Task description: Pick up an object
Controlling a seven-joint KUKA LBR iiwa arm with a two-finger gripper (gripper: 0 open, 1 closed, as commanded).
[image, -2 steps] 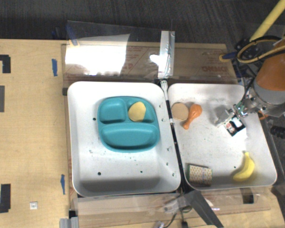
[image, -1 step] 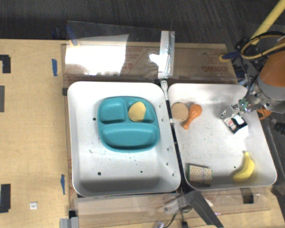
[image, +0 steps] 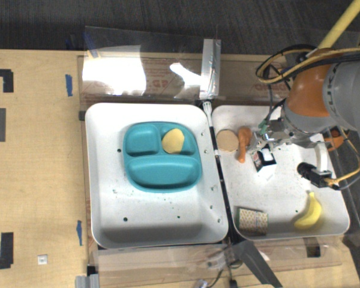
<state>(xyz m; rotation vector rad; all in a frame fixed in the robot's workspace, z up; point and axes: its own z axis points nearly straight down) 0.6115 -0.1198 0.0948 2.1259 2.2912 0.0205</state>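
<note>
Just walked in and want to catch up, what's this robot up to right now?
The grey arm's tool hangs low in the right bin, close to the carrot and round tan piece. A banana and patterned block lie nearer the front. The left bin holds a teal tray with a yellow lemon-like piece.

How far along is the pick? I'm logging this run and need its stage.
Early stage. Done: the arm has reached over the right bin, its hand low beside the carrot and the tan disc. In hand: nothing visibly held. Left: grasping and lifting something; the banana and patterned block lie untouched, and the yellow ball sits on the teal tray.
</note>
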